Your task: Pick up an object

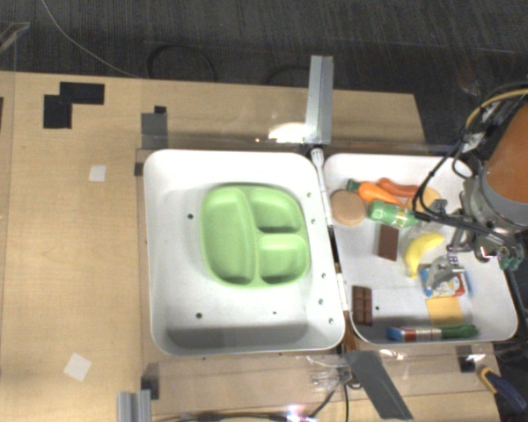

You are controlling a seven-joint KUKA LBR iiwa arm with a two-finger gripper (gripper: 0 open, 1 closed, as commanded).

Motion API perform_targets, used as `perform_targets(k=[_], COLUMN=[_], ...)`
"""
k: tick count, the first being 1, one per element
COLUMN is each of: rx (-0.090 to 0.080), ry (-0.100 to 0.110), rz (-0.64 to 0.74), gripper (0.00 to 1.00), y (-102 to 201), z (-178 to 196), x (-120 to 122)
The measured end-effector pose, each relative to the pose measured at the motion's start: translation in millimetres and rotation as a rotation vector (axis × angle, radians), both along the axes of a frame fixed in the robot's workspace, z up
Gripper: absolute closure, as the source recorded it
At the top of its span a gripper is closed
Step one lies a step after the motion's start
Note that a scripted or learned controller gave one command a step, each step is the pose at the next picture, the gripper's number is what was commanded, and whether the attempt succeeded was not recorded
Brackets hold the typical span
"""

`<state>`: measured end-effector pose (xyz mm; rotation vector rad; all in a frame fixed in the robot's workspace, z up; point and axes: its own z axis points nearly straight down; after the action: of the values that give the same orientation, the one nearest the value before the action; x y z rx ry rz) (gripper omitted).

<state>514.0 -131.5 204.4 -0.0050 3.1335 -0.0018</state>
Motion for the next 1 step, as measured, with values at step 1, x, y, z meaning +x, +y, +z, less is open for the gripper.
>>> perform_targets(k=[1], rx=[0.001], ry=[-0.002], rz=[-0.142], gripper=[0.00], y=[-2.0], z=[-108.5], x=[53.0])
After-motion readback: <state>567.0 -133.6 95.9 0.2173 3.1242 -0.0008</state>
